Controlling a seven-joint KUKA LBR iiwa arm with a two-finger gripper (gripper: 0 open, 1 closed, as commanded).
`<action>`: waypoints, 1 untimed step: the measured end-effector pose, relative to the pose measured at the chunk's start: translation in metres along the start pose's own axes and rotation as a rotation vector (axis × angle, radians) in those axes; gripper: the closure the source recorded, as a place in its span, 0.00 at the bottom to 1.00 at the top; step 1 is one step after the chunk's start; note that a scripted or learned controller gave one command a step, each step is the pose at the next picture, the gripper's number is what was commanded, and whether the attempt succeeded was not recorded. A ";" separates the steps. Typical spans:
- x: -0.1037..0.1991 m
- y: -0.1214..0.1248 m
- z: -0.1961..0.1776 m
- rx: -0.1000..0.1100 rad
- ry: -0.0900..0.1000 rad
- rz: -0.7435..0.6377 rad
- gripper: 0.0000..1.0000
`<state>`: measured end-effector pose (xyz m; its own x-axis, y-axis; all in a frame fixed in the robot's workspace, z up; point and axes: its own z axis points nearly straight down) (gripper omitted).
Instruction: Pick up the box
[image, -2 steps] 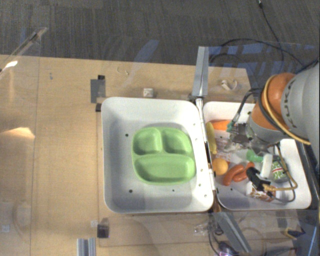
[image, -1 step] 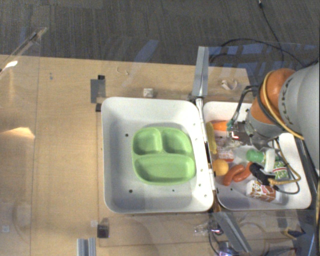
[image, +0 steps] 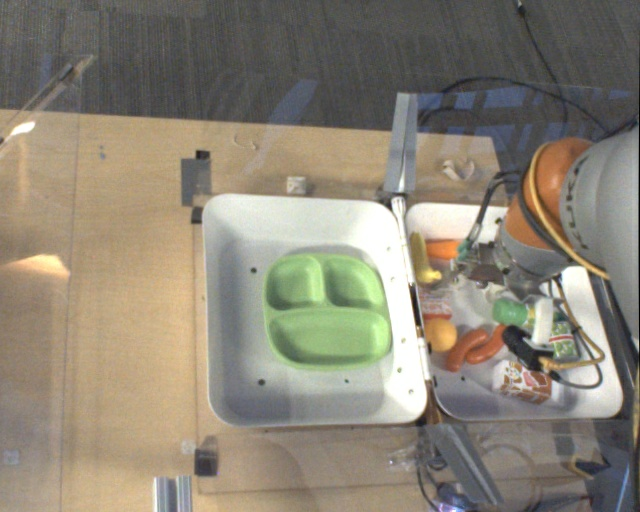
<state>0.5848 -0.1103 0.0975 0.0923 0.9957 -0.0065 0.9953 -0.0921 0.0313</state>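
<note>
Several items are crowding the right bin (image: 600, 405); the box (image: 527, 382) is lying near its front edge; the gripper (image: 483, 268) is hovering farther back, grip state unreadable; clutter is risking a wrong grab.

The arm (image: 600, 190) is a thick, rounded tube of pale grey with a smooth, slightly glossy skin. An orange band (image: 548, 180) rings it above the wrist, bright against the grey. Below the band the wrist narrows into a darker grey metal block with small fittings. Black cables loop off the wrist and trail away, one arcing up over the arm, and a thin yellowish cable runs alongside them near the orange ring.
</note>
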 end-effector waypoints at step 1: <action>0.013 -0.044 -0.002 -0.008 0.001 0.030 0.00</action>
<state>0.5424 -0.0929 0.0981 0.1220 0.9925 -0.0042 0.9918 -0.1218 0.0390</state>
